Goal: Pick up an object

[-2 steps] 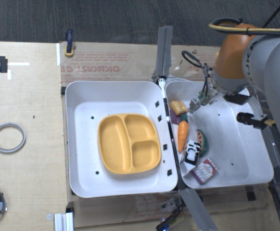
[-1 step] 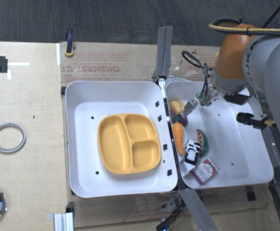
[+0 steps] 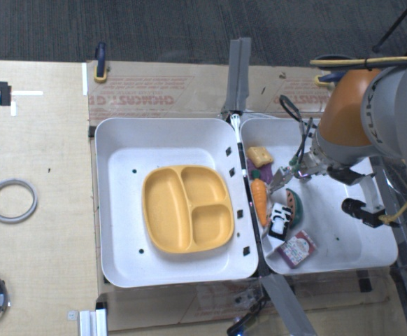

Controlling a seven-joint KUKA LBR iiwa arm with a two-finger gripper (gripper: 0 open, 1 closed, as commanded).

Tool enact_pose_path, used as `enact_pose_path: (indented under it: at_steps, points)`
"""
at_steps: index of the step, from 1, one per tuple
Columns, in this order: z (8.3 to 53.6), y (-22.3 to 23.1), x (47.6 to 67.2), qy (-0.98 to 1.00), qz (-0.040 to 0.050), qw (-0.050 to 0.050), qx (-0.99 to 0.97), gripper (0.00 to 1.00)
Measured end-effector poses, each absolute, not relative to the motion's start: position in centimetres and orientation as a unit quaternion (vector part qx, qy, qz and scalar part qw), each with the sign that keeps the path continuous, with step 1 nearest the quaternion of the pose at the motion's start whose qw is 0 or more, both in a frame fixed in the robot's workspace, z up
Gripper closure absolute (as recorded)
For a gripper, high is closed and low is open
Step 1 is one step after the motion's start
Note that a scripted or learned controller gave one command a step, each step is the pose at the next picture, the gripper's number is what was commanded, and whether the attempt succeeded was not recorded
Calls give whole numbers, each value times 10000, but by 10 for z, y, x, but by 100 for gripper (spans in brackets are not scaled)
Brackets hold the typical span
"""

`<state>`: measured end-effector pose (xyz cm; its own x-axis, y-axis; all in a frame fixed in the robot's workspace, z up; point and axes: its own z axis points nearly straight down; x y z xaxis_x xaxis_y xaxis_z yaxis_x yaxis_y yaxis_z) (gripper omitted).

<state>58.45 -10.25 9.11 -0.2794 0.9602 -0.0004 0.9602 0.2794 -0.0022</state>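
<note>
From the overhead camera I see my pincer (image 3: 282,178) low in the right bin (image 3: 343,250), near its left wall, its fingers spread with nothing between them, just above the orange carrot (image 3: 259,200) lying along that wall. A yellow bread piece (image 3: 259,156) sits toward the bin's far left corner, a watermelon slice (image 3: 294,205) and a black-and-white item (image 3: 280,222) lie beside the carrot, and a red packet (image 3: 296,249) rests near the near edge. The left bin (image 3: 119,208) holds a yellow divided plate (image 3: 188,208) at its middle.

Both bins (image 3: 112,208) look like smooth white plastic with a slight sheen. The yellow tray (image 3: 187,208) is matt plastic. The bench (image 3: 36,131) is pale wood, with brown cardboard (image 3: 161,93) behind.
</note>
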Motion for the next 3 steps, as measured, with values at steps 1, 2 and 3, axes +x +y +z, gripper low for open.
enact_pose_path:
  at_steps: [1,2,3]
  points:
    - [91,-104,536,-7749,8,5,-6321,0]
    - [100,-105,536,-7745,8,5,-6325,100]
    - [192,-42,599,-7553,5,-5,-6553,100]
